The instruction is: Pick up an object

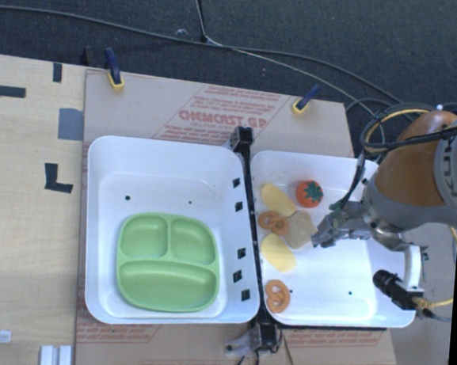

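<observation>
Toys lie scattered in the right bin (pixel 360 308) as we look down from the fixed camera above the bench. We count a tomato (pixel 309 193) near the bin's far side, a yellow piece (pixel 276 197) just left of it, a pretzel (pixel 272 220) below that, a pale beige piece (pixel 300 228) beside the pretzel, a second yellow piece (pixel 279 254) nearer us, and a second pretzel (pixel 277 296) close to the bin's near wall. All of them sit in the left half of that bin, next to the black divider (pixel 246 227) between the two bins.

We see the grey arm (pixel 416 174) with its orange band reaching in from the right, its gripper (pixel 321 237) low over the right bin and just beside the beige piece, at its right edge. From this angle we cannot tell how far the gripper is spread, nor whether it has hold of anything; no toy is visibly lifted off the bin floor.

In the left bin (pixel 106 175) we see a green tray (pixel 168 261) with three compartments, lying flat toward the near side. Both bins rest on a cardboard sheet (pixel 219 113) held by two blue-and-yellow clamps (pixel 113 71) at its far edge, and dark cables (pixel 225 44) run across the floor beyond.
</observation>
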Motion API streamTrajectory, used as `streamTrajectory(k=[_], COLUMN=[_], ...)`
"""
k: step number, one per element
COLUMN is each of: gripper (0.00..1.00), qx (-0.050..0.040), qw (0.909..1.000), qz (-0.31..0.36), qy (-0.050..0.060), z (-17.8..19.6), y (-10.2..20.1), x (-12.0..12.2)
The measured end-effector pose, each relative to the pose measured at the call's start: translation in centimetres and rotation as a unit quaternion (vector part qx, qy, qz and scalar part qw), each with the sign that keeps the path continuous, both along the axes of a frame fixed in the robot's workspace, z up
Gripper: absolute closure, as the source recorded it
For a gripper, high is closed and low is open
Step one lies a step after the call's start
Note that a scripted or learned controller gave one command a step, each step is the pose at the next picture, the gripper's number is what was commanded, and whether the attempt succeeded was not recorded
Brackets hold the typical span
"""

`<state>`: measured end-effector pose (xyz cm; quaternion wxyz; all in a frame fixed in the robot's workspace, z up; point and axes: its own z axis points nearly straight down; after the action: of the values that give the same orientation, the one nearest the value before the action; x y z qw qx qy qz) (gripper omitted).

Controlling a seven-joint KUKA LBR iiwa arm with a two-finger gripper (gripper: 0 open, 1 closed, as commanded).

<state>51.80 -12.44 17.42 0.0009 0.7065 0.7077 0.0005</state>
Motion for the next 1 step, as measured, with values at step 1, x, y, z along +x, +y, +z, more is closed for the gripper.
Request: streamTrajectory(k=[1], gripper=[1.00], qx=[-0.0005], qw=[1.0000], qz=[-0.001], qy=[-0.001], z=[5.36], y=[-0.71], x=[-0.67])
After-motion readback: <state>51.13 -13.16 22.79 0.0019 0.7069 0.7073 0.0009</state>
